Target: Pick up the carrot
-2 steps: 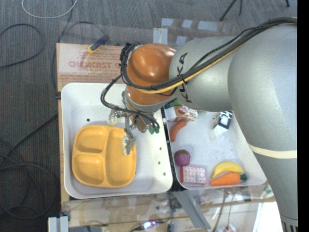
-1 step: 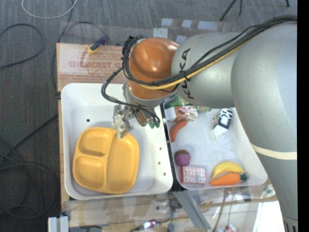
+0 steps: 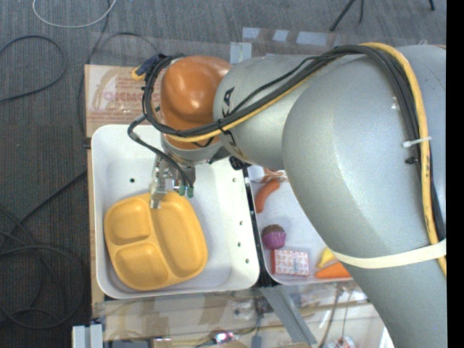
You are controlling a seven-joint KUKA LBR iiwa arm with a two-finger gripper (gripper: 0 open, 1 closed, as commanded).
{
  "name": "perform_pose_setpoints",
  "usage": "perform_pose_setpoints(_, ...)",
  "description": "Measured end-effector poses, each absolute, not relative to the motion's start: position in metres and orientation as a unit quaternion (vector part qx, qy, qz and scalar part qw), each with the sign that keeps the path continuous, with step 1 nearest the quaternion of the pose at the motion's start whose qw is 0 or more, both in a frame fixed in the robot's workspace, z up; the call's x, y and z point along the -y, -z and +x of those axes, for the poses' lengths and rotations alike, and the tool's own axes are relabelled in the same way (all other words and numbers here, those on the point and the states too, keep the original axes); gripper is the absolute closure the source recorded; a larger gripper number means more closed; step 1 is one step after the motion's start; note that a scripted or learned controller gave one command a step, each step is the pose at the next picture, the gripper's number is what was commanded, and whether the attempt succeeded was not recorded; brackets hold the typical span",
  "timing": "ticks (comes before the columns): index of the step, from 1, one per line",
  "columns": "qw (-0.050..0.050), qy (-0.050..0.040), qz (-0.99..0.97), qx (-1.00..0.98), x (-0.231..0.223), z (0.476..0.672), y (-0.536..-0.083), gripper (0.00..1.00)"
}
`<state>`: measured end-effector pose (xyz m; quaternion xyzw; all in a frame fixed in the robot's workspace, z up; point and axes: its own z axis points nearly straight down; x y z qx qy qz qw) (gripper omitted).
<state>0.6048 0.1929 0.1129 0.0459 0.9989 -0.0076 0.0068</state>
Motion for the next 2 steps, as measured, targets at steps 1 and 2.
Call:
perform_pose_setpoints(1,0.0,0.0042,0.195,-0.981,-0.224,0.5982,-0.2248,1.0)
perform_pose_setpoints(2,0.0,0.0084,0.195,-0.981,-0.2226,0.5979,-0.2313,1.0)
